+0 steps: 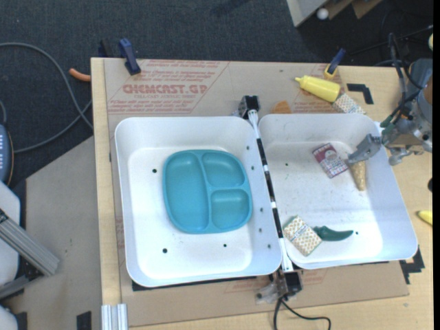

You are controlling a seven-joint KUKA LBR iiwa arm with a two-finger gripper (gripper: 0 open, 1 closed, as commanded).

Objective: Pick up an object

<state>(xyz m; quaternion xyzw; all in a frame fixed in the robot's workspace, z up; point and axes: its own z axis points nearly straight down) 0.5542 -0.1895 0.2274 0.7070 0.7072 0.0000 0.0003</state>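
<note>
Several small things lie loose in the right bin [392, 205], any of them fair game: a tan cone [359, 175] and a pinkish packet [331, 160] toward its far right corner, a checkered packet [302, 236] touching a green pepper [335, 234] along its near edge. The hand [363, 151] hangs just above the cone, likely lining up on it; whether it is apart or together, I cannot tell. The left bin [137, 143] carries a teal divided plate [206, 191]. Both bins rest on a cardboard-topped desk [172, 88], dark carpet beyond.
</note>
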